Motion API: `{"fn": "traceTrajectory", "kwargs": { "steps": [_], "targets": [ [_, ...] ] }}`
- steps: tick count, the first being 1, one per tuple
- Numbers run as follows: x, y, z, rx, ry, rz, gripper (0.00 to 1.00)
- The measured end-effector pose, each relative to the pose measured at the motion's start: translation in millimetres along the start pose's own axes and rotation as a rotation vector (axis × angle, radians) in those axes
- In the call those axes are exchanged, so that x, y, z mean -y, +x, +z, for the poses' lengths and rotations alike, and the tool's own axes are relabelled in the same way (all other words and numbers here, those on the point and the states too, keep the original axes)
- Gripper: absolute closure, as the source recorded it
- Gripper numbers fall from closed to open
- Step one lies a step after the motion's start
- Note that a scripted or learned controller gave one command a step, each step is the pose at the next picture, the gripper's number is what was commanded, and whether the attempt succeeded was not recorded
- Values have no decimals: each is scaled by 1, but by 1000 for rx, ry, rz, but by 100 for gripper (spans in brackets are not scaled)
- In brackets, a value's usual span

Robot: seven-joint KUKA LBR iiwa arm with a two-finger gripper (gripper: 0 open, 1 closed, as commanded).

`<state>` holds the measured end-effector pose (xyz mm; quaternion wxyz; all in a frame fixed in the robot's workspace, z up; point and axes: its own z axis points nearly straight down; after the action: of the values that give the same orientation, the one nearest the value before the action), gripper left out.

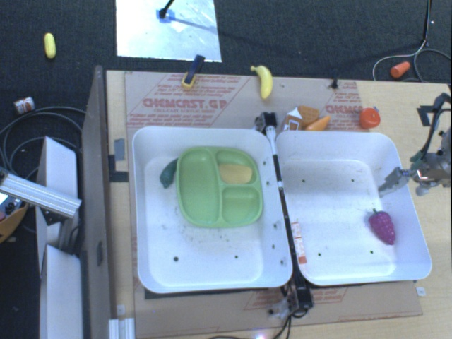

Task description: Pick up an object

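Camera view, starting at the left — what do you see?

— Left bin [155, 260] holds a green divided plate [219, 188] with a yellow piece [236, 172] in one compartment and a dark green item [168, 173] just beside its left rim.

— And further right?

— Right bin [332, 260] has one object, a purple fruit [382, 227], near its right wall, long axis slanting from upper-left to lower-right.

— The gripper?

— Gripper [393, 181] sits over that bin's right rim, above the fruit in the picture, slightly right. I cannot tell whether it is parted or closed; nothing visible inside it.

— So the move?

— Probably a short reach toward the near edge, closing across the fruit's narrow width.
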<state>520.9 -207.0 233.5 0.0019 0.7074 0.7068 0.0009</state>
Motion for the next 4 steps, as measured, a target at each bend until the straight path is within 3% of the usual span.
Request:
{"fn": "traceTrajectory", "kwargs": {
  "steps": [1,2,3,4],
  "targets": [
    [7,3,3,-1,2,0,0],
    [10,0,-31,0,-1,-4,0],
    [-11,0,-17,1,1,-5,0],
    [12,1,153,-1,2,0,0]
  ]
}}
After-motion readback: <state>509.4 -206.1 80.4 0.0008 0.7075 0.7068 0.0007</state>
